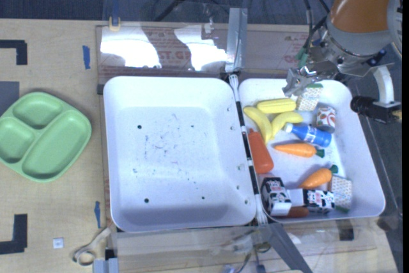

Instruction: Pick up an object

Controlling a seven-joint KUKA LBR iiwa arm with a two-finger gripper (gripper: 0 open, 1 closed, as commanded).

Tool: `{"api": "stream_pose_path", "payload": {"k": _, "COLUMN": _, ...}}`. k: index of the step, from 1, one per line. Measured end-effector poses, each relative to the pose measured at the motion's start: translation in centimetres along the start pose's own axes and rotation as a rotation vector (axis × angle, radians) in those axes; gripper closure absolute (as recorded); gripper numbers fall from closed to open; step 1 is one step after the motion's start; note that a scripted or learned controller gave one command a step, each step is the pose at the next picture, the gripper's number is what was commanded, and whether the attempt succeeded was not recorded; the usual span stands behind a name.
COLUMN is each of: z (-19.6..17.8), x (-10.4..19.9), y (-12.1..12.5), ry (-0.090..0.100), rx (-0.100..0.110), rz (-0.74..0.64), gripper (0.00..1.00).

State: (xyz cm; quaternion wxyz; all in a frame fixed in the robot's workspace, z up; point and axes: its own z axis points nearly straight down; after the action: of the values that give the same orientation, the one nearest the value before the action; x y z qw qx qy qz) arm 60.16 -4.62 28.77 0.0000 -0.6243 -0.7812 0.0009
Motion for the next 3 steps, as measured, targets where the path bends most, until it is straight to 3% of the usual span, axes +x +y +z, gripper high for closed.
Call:
{"api": "stream_pose_path", "payload": {"k": 1, "z": 0.0, "x": 0.0, "y": 0.0, "ry": 0.000, "rx": 0.000, "rz": 0.000, "gripper": 0.00}}
{"api": "stream_pose_path", "payload": {"k": 2, "z": 8.1, "x": -4.7, "y": 0.7, "ry": 0.001, "rx": 0.001, "rz": -0.111, "gripper": 0.00}}
{"api": "stream_pose_path", "payload": {"k": 3, "z": 16.1, "x": -8.2, "y": -3.9, "ry": 0.000, "rx": -0.003, "rz": -0.027, "gripper": 0.00}}
